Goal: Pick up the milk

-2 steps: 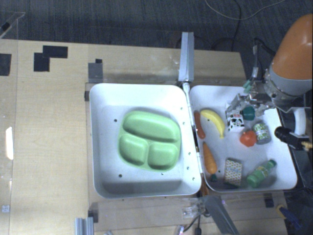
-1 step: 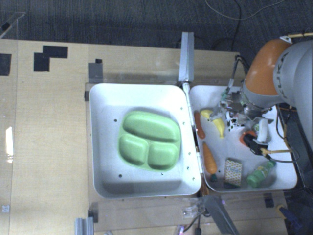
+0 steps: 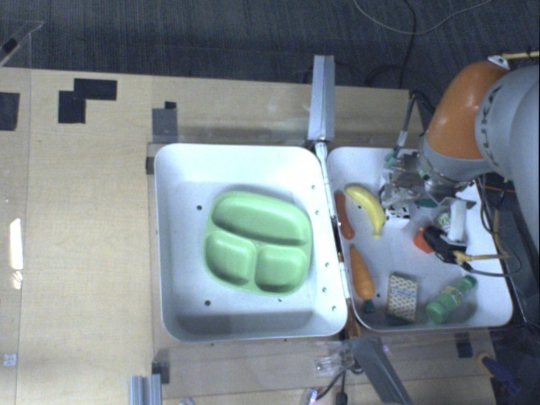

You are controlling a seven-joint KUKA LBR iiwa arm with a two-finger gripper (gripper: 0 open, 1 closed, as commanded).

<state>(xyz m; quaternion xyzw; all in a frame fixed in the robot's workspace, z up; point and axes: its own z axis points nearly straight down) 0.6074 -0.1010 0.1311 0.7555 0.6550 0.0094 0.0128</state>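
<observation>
Milk: I read it as the small white-and-dark item in the right bin, far half, just beside the banana. ID is uncertain as it's partly covered. Long axis: can't tell. It sits directly below the hand, approx. touching. Hand apart or together: can't tell. The arm leans in from view-right, wrist pointing down over the bin.

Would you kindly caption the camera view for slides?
Gripper over right white bin beside curved yellow banana; green plastic tray in left bin.
</observation>
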